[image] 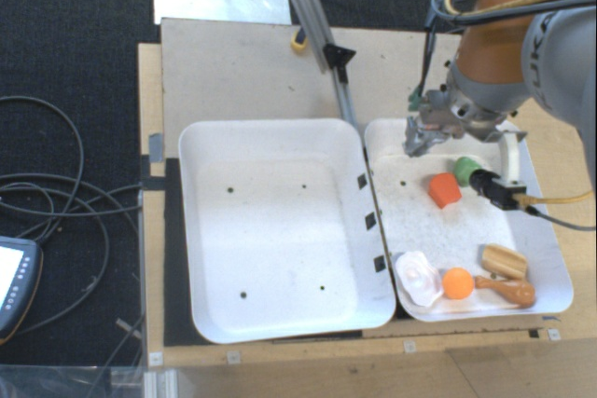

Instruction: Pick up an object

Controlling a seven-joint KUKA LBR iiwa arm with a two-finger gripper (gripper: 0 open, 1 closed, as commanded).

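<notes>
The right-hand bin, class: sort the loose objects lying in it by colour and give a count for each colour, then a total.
Orange: 2, the orange block and the orange ball
Green: 1, the green object
White: 1, the white crumpled object
Tan or brown wood: 2, the wooden block and the wooden stick-shaped piece
Total: 6

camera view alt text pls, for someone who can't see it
A grey arm reaches from the right, its gripper over the far end of the right bin, which holds an orange block, green ball, orange ball, wooden pieces and a white object.
</notes>
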